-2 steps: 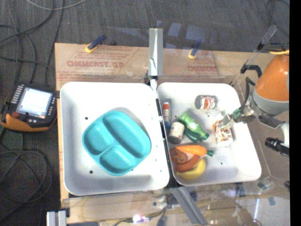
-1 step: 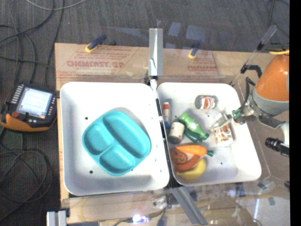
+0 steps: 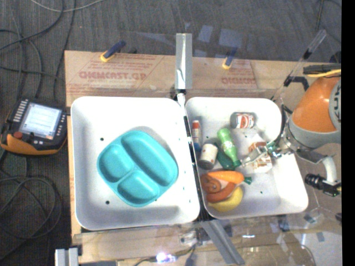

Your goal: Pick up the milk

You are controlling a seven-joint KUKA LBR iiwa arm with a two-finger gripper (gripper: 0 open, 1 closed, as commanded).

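A teal divided plate (image 3: 138, 167) lies in the left bin (image 3: 83, 204); food items crowd the right bin (image 3: 288, 201).

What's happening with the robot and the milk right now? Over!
Gripper low in the right bin, fingers unclear. Milk lies right beside it, not seen gripped. Green bottle and can crowd close.

A teal divided plate (image 3: 138, 167) lies in the left white bin (image 3: 83, 115). In the right bin (image 3: 288, 201) a green bottle (image 3: 227, 144) lies near a red-and-white can (image 3: 243, 120), with a carrot (image 3: 224, 177) above a lemon (image 3: 228, 200). An orange-edged handheld screen (image 3: 36, 126) sits left of the counter (image 3: 127, 73).
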